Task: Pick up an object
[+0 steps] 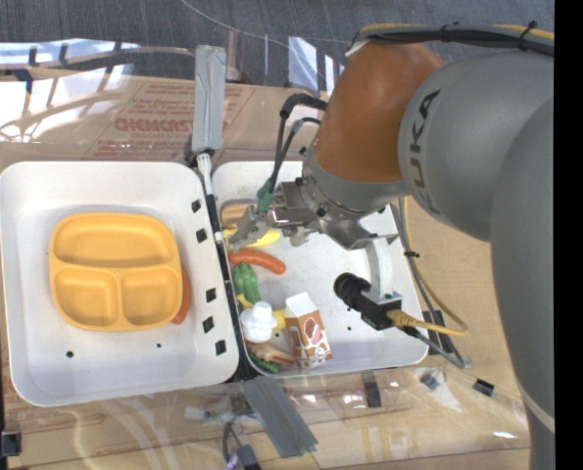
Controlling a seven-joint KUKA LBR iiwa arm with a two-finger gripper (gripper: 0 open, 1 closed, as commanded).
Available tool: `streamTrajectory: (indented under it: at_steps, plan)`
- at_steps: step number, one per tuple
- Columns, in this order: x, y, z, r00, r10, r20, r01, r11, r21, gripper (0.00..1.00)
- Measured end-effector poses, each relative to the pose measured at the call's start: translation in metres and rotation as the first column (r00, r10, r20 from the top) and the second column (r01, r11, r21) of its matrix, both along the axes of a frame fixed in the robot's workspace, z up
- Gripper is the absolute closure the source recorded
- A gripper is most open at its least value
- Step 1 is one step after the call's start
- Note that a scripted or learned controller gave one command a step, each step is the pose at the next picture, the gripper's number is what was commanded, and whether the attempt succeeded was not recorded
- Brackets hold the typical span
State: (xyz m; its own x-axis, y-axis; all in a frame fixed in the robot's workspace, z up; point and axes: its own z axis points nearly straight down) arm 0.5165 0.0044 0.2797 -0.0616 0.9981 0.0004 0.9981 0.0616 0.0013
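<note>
Arm: I see the grey KUKA arm (467,116), smooth and rounded with its glossy orange band, reaching in from the right over the far part of the right bin.
End effector: the end effector (271,215) is low over the far left corner of the right bin, a cluster of bare metal parts. From this slant I cannot tell whether it is apart, together or clamped on anything.
Right bin: the right bin (355,352) is a shallow white tray with rounded corners. Its load is bunched along the left wall.
Yellow piece: a yellow plastic piece (249,231), curved and glossy, lies just beside the end effector on its near left. I cannot tell whether they touch.
Sausage: an orange-red toy sausage (259,260), smooth with rounded ends, lies just near of the yellow piece.
Green piece: a lumpy green toy vegetable (246,282) sits against the left wall, near of the sausage.
Bottle: a small white bottle (260,319) stands in the near left corner.
Carton: a small gable-topped carton (309,333), white with a brown picture on its face, is tilted just right of the bottle.
Left bin: the left bin (17,262) matches the right one in shape.
Plate: a yellow-orange divided plate (115,267) with three compartments and soft corners rests in the left bin's middle.
Orange stick: a thin orange stick (181,304) lies against the plate's right edge.
Cardboard: a flat brown cardboard sheet (144,116) with red print lies on the far side of the bins.
</note>
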Motion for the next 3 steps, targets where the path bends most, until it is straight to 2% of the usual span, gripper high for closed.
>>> streamTrajectory:
  at_steps: [1, 2, 3]
  plan:
    - [0.001, 0.044, -0.093, 0.999, 0.052, -0.015, -0.052, 0.999, -0.001, 0.0]
    - [0.005, -0.027, -0.089, 0.972, 0.236, -0.008, -0.236, 0.972, 0.001, 0.0]
    - [0.051, -0.06, -0.088, 0.946, 0.325, -0.003, -0.325, 0.946, -0.001, 0.0]
